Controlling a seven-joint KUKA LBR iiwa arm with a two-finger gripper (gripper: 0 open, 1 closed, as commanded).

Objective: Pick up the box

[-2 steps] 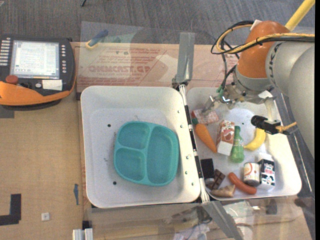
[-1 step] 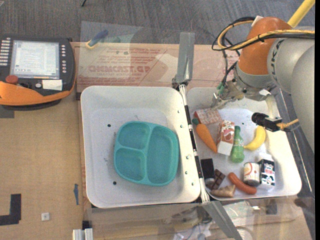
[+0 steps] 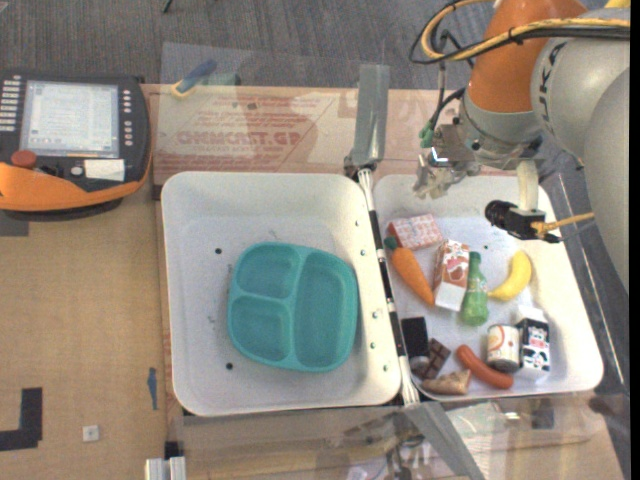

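A small pink and red box (image 3: 416, 232) lies flat in the right bin (image 3: 575, 298), near its far left corner. Just right of it, a taller red and white carton (image 3: 452, 273) lies beside a green bottle (image 3: 474, 290). My gripper (image 3: 434, 182) hangs over the bin's far edge, a little above and behind the pink box. It is open, with nothing between its fingers, and touches neither box.
The right bin also holds a carrot (image 3: 412, 274), banana (image 3: 512, 276), can (image 3: 502, 346), black and white carton (image 3: 535, 346), sausage (image 3: 484, 366) and small dark pieces (image 3: 414, 333). A teal divided plate (image 3: 294, 306) lies in the left bin (image 3: 190, 268). A teach pendant (image 3: 70, 138) rests at the far left.
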